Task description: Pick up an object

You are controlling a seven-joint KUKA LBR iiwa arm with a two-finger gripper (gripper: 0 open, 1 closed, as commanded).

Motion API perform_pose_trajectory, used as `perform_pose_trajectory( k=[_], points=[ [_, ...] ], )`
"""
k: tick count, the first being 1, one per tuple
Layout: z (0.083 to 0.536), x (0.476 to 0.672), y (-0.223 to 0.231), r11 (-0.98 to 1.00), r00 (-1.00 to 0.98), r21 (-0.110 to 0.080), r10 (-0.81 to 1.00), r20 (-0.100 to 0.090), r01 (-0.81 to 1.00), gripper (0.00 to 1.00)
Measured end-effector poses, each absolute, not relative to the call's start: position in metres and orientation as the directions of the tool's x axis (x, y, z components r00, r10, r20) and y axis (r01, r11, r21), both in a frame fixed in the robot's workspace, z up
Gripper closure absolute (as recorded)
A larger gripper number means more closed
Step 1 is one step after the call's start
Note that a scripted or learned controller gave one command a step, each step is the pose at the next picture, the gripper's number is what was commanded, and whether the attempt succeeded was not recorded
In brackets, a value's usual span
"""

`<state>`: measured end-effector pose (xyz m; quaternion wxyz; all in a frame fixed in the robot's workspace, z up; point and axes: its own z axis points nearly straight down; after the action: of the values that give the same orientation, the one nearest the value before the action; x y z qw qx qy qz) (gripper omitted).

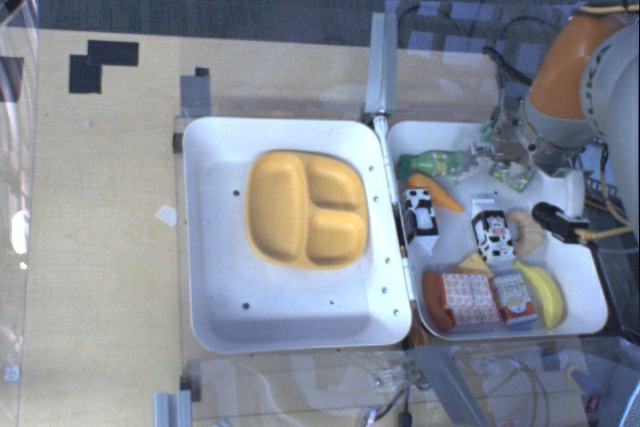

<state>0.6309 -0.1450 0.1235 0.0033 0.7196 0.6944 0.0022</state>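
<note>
The right bin [597,313] holds several small items. A green bottle [432,162] lies at its back left, with an orange carrot [437,192] just in front of it. A black-and-white toy [421,212] sits by the left wall and a cow-patterned carton [492,235] in the middle. At the front lie a red box [462,301], a yellow banana [546,292] and a yellow wedge [475,264]. My gripper [499,153] hangs over the bin's back right, right of the bottle, close above a small green-and-white item [513,177].
The left bin [215,215] holds a yellow divided plate [305,208]. A metal rail [378,65] runs back from the gap between the bins. A tan round object [527,232] lies beside the carton. Wooden bench extends to the left.
</note>
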Motion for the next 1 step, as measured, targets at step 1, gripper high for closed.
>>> perform_pose_trajectory(
  k=[1],
  points=[
    [0.2042, 0.6280, -0.1641, 0.039, -0.039, 0.009, 0.999, -0.003, 0.999, 0.00]
  ],
)
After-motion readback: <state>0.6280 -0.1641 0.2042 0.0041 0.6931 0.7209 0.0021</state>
